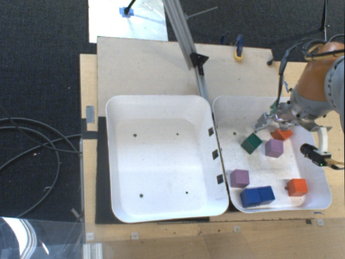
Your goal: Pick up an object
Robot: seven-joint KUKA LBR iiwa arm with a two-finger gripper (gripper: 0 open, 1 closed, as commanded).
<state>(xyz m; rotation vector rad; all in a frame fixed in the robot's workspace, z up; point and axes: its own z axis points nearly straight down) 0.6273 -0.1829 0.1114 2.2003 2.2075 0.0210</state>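
Jaws [276, 124] are lowered in the right bin [323, 198], just above an orange block [282, 134]; how far they are parted cannot be told. Nothing is seen gripped, so lifting is judged undone. A green block [251, 143] and purple block [274, 148] lie beside.

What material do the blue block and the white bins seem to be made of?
The blue block: probably painted wood or hard plastic, since it has flat matte faces and crisp edges. The right bin and left bin: likely thin moulded plastic, smooth and slightly glossy, with rounded corners and thin rims.
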